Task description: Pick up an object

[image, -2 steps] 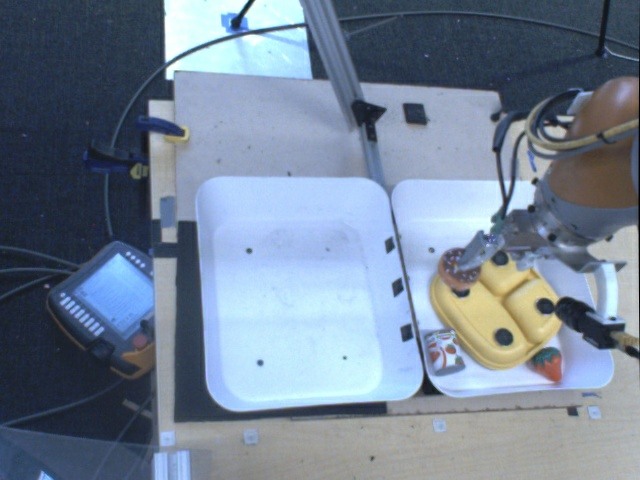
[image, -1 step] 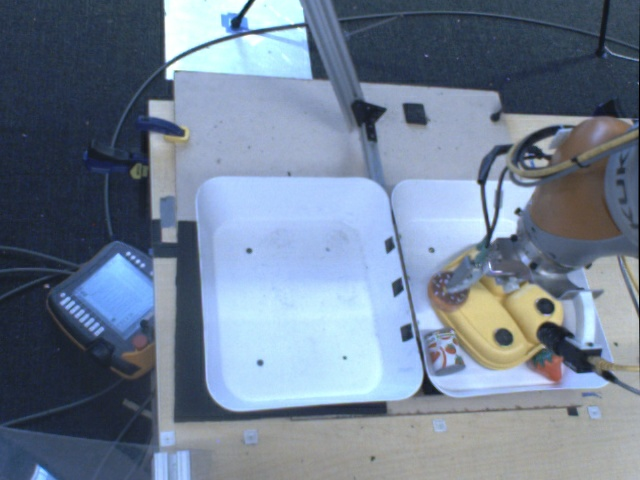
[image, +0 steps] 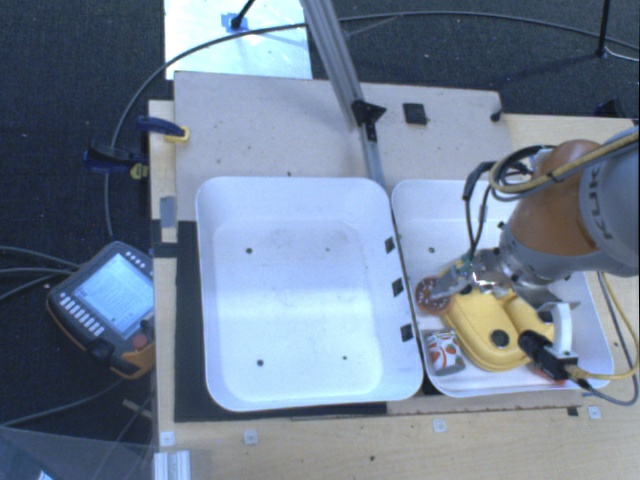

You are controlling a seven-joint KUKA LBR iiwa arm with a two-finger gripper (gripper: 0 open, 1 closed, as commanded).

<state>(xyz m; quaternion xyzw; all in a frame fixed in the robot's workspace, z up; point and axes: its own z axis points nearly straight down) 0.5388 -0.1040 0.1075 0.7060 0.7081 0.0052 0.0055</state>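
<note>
My gripper (image: 468,280) hangs low over the right bin (image: 430,218), its tip just above the left end of a yellow, rounded plastic object (image: 485,330). That object lies in the bin's front half. Directly left of the tip lies a small round brown disc (image: 431,293), close to the bin's left wall. A little brown and white pack (image: 443,351) rests in the front left corner, touching the yellow object's edge. The grey and orange wrist (image: 560,218) covers the bin's right side.
The left bin (image: 290,288) stands beside the right one, sharing the middle wall. A slanted metal pole (image: 335,58) crosses the back of the bench. A teach pendant (image: 105,303) lies on the floor to the left.
</note>
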